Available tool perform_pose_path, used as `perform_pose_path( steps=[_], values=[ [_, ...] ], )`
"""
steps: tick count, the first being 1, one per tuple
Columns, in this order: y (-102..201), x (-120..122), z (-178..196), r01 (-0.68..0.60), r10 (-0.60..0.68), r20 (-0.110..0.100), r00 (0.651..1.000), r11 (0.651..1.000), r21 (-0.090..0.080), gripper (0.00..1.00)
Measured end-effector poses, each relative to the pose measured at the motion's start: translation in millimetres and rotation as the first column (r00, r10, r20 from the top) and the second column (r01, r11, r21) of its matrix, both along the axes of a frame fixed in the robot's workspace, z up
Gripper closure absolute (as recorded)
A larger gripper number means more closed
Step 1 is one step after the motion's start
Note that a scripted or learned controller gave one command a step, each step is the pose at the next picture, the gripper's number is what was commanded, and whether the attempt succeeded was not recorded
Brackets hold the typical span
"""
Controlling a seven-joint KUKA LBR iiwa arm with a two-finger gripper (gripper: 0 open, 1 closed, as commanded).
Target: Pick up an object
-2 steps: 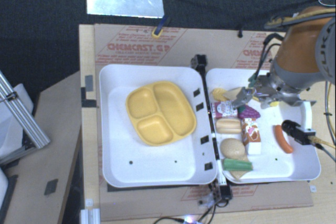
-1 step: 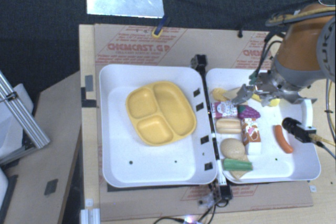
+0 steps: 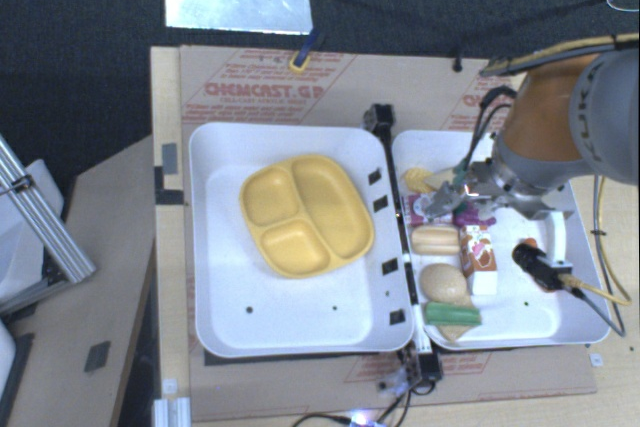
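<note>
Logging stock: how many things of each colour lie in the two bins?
Yellow: 2, plate, wedge
Tan: 2, bun, egg
Green: 1, block
Purple: 1, piece
Red-white: 1, carton
Total: 7 clearly seen

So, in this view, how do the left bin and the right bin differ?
The left bin holds one large yellow divided plate; the right bin holds several small things, among them a tan oval piece and a green piece. The gripper hangs over the right bin, not the left bin. Both are shallow, white and side by side.
</note>
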State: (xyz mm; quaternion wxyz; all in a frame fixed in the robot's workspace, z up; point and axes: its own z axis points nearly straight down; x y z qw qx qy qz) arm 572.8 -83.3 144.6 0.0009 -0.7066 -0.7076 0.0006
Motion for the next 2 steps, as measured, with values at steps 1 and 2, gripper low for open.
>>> perform_pose_path(
  steps=[1, 2],
  values=[
    [-5.6, 10.1, -27.9, -0.002, 0.003, 0.032, 0.999, 1.000, -0.007, 0.00],
    [-6.5, 9.5, -30.5, 0.001, -0.001, 0.030, 1.000, 1.000, -0.009, 0.00]
  ],
)
